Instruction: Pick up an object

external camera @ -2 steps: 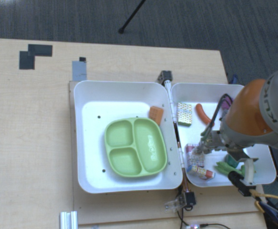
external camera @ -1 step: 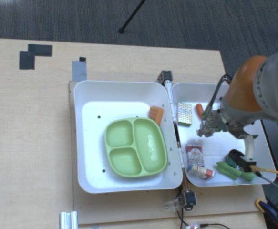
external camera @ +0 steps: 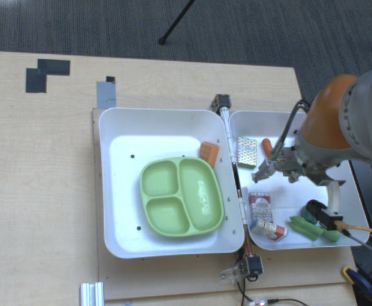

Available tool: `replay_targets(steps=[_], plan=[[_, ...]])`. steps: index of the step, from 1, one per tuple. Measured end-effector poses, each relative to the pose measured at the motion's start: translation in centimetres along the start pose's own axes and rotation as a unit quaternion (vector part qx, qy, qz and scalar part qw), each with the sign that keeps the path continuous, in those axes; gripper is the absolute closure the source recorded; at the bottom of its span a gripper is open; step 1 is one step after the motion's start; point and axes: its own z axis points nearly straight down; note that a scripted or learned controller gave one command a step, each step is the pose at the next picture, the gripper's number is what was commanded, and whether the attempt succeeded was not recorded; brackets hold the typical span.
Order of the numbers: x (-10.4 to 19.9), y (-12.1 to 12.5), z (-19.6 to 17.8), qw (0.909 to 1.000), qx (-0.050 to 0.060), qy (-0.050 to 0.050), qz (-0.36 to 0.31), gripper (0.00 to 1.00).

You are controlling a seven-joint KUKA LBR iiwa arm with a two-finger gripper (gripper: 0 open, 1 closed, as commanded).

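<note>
Over the right bin (external camera: 359,190), near its middle, my pincer (external camera: 262,171) hangs; whether it is clenched I cannot tell. White floor lies bare beneath it. A speckled packet (external camera: 247,150) sits toward the bin's far left corner, a red-and-white packet (external camera: 260,206) near the front edge.

small packet (external camera: 260,208) print too blurred, perhaps, to read
</note>
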Motion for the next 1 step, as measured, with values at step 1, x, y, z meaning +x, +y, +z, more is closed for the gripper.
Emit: replay_targets(steps=[1], plan=[[0.44, -5.65, 2.81, 1.0000, -0.003, 0.000, 0.001, 0.00]])
